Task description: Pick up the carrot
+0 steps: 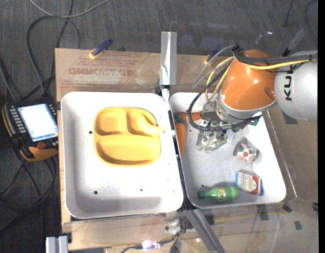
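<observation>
The carrot (179,134) is an orange stick lying lengthwise against the left wall of the right bin (275,191), with its darker top end pointing to the back. My gripper (212,141) hangs over the middle of that bin, just right of the carrot and apart from it. Its fingers look slightly apart, with nothing between them. The orange band and grey wrist above cover the back of the bin.
Also in the right bin are a green bottle (219,194) lying at the front, a small red and white carton (248,182) and a white and red toy (245,152). A yellow divided plate (128,136) sits in the left bin (78,188).
</observation>
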Robot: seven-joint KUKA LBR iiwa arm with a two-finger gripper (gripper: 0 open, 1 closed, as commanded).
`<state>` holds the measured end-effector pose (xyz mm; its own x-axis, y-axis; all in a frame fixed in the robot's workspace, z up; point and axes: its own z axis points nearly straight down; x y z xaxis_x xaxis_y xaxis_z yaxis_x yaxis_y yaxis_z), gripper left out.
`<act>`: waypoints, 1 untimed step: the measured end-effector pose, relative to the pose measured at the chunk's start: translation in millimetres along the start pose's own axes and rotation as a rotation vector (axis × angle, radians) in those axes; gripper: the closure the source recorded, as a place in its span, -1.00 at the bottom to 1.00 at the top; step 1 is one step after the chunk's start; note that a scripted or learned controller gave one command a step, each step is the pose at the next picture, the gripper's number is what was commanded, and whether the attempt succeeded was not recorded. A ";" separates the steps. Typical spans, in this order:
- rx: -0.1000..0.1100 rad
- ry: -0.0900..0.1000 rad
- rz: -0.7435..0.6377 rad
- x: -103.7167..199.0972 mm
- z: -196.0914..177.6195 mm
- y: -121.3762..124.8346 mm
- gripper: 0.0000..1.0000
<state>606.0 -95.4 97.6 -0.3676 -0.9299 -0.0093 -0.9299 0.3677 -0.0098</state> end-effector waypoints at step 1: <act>-0.004 0.003 -0.251 -13.3 8.0 -44.8 1.00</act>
<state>652.7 -99.4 90.2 -0.1256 -0.9921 -0.0037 -0.9920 0.1256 -0.0078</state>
